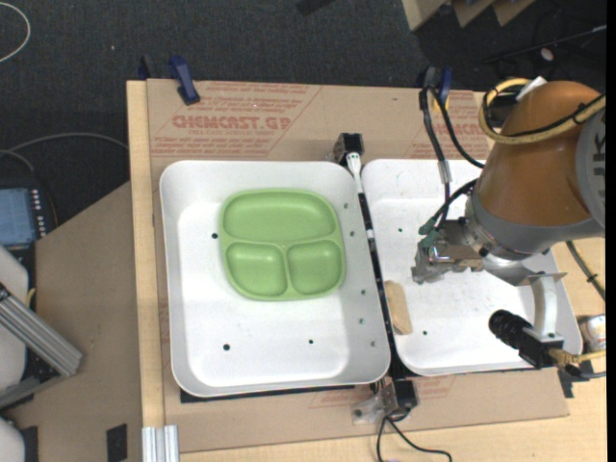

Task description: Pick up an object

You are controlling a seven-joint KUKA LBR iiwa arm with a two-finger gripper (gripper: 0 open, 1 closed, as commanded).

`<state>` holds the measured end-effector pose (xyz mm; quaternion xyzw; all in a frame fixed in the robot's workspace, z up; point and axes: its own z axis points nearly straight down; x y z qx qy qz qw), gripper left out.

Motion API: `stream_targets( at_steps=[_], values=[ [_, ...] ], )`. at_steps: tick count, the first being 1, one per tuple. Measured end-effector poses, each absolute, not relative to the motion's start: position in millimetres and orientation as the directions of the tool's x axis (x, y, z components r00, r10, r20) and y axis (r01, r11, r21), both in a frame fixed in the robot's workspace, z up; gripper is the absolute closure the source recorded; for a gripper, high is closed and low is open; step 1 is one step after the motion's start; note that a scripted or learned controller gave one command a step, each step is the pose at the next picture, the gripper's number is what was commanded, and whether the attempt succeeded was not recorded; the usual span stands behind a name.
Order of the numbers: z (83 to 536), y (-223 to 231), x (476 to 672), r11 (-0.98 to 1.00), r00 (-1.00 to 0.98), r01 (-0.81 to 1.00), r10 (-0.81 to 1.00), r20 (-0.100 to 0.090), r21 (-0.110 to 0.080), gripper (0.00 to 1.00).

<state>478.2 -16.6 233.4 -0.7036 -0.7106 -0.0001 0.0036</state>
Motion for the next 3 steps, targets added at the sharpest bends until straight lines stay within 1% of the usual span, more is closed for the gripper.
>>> stream_targets(
  at_steps=[1,2,3],
  values=[
    [253,44,479.6,0.007,-0.007,1.000,1.000,0.002,0.003,1.00],
    [394,58,481.0,0.004,-0.004,1.000,1.000,0.004,0.018,1.00],
    [422,134,479.5,0.008,-0.008,1.000,1.000,0.002,0.006,1.00]
  ],
)
